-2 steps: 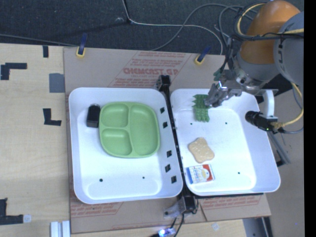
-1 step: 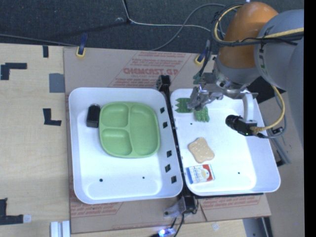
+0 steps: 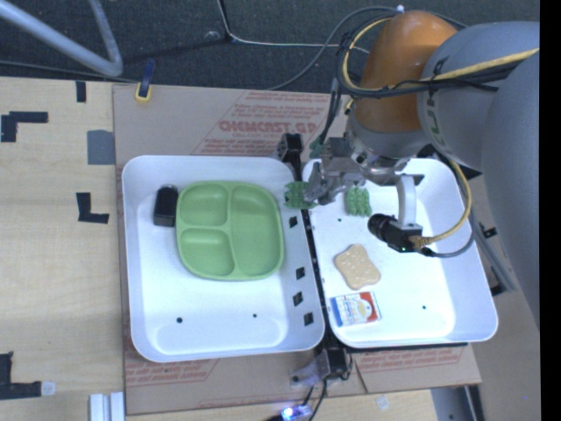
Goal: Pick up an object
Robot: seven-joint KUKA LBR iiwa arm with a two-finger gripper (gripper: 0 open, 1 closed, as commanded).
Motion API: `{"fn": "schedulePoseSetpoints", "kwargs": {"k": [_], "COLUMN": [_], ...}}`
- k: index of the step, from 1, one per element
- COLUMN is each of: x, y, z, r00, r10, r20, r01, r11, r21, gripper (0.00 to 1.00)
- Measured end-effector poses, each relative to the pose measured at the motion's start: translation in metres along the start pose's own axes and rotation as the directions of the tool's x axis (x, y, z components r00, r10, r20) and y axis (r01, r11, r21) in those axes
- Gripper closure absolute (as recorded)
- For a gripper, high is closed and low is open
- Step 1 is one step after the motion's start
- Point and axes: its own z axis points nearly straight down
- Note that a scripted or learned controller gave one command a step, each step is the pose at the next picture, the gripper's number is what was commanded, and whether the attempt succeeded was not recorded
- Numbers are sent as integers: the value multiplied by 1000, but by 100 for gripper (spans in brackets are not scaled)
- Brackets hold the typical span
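- Green plate (image 3: 230, 231): lay flat in the middle of the left bin (image 3: 149, 323), three compartments, all bare.
- Black block (image 3: 166, 206): lay just left of the plate, touching or nearly touching its rim.
- Gripper (image 3: 317, 187): hung just right of the plate's upper right corner, above the wall where the two bins meet, pointing down.
- Jaws: hidden in the clutter of metal and cable; whether spread or closed could not be told, nor whether anything was clamped.
- Small green piece (image 3: 293, 195): showed at the gripper's side nearest the plate, close against it; held or merely behind it, could not be told.
- Green toy (image 3: 358, 202): lay in the right bin (image 3: 456, 314), right of the plate and just beyond the gripper, near it but not clearly touching.
- Tan biscuit (image 3: 357, 266): lay flat in the right bin, right of the plate's lower edge, apart from the gripper.
- Small carton (image 3: 354, 309): lay flat right of and below the plate, just beneath the biscuit, near the bin's front wall.
- Arm (image 3: 478, 86): reached in from far right of the plate, with the orange band (image 3: 403, 51) above the gripper.
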Motion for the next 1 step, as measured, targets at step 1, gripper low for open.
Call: {"fn": "schedulePoseSetpoints", "kwargs": {"k": [1], "x": [46], "y": [3], "z": [12], "r00": [1000], "r10": [0], "r20": [0], "r01": [0], "r11": [1000], "r21": [1], "gripper": [100]}}
